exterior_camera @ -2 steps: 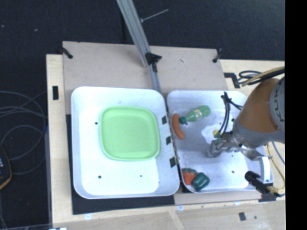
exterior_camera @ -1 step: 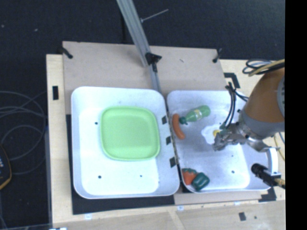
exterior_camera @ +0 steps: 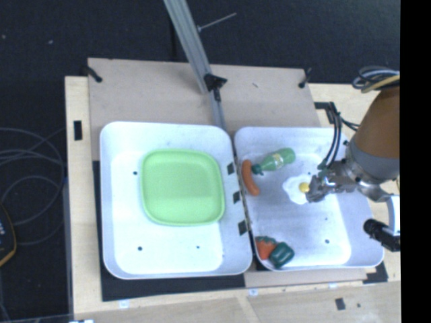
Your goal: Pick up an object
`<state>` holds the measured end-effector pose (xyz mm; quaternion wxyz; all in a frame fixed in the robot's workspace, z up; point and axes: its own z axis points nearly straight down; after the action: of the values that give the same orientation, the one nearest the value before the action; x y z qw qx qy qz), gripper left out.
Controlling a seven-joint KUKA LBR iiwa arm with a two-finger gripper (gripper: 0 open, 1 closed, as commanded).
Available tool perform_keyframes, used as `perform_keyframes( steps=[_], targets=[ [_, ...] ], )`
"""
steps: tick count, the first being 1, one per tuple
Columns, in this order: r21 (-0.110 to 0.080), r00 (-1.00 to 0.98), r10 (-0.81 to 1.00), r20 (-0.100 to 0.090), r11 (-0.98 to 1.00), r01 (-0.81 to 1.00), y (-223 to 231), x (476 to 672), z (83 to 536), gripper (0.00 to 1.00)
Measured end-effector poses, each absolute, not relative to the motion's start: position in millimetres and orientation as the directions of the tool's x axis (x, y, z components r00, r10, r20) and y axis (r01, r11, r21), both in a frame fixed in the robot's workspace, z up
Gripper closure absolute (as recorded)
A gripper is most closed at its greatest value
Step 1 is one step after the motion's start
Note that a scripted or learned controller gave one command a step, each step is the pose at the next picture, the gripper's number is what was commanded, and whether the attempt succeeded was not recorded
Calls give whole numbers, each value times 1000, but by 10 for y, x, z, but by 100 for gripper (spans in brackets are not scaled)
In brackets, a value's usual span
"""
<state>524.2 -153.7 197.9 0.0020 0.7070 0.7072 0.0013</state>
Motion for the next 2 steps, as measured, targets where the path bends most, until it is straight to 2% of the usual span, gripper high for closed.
perform_keyframes(
  steps=[1, 2],
  targets=[
    [6, 0, 1000, -1, 0, 1000, -1498, 5194, 2575, 100],
    [2, -4, 1000, 1, 4, 1000, -1039, 5297, 2630, 100]
  ],
)
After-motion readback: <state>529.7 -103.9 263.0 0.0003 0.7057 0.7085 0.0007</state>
